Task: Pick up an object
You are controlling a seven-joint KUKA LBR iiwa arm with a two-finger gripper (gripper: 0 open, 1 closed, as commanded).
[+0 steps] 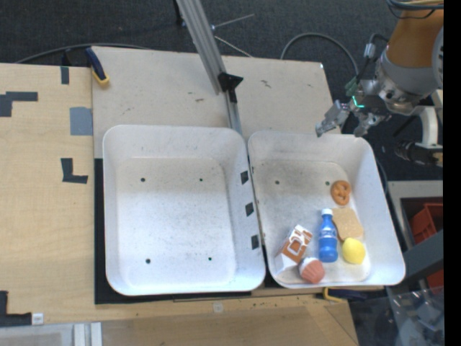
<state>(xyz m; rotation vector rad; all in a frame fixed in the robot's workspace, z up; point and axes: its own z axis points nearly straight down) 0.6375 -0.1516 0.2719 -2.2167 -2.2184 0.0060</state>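
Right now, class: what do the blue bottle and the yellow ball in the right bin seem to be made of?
The blue bottle looks like glossy plastic, judging by its bright even colour and white cap. The yellow ball looks smooth and matte, perhaps rubber or plastic; the view leaves that open.

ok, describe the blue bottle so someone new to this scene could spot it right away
Start at the right bin, the one nearer the arm, and look to the cluster of small items in its near right corner. The blue bottle lies in the middle of that cluster, white cap pointing away from the camera, between the orange-and-white carton and the yellow ball. It is the only blue item there.
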